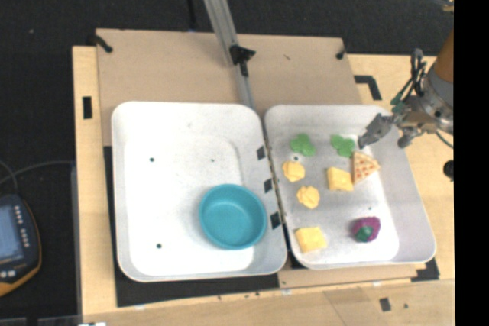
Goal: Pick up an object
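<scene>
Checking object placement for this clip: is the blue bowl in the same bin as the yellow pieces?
No, the blue bowl sits in the left bin, while the yellow pieces lie in the right bin.

On my counter (88, 164), the bowl (233, 216) sits in the left bin (153, 133). Right of that bowl, the right bin (409, 217) holds eight small pieces; my claw (374, 132) hangs above its far right side.

L bin (153, 133) mostly open bar blue bowl (233, 215); R bin (405, 187) crowded, gaps prob tight.
</scene>
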You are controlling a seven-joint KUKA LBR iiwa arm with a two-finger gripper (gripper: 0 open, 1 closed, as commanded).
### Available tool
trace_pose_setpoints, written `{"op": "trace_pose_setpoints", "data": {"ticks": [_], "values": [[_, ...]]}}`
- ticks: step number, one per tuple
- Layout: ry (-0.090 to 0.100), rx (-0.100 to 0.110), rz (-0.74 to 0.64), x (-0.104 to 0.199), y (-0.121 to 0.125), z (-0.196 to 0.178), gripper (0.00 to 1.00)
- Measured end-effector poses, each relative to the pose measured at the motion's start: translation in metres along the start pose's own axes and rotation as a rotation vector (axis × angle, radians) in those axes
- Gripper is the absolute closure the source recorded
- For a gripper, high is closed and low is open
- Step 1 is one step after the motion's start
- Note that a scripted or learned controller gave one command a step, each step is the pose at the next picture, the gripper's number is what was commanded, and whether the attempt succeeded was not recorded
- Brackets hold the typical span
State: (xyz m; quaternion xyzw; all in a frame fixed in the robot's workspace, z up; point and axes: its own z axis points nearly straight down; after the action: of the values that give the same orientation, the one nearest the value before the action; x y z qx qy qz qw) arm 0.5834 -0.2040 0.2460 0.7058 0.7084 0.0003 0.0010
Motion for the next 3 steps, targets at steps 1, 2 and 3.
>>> {"op": "trace_pose_setpoints", "data": {"ticks": [1, 2, 3], "values": [[0.000, 0.000, 0.000, 0.000, 0.000, 0.000, 0.00], [-0.001, 0.004, 0.004, -0.006, -0.001, 0.043, 0.00], [-0.001, 0.005, 0.005, -0.014, -0.008, 0.089, 0.00]]}}
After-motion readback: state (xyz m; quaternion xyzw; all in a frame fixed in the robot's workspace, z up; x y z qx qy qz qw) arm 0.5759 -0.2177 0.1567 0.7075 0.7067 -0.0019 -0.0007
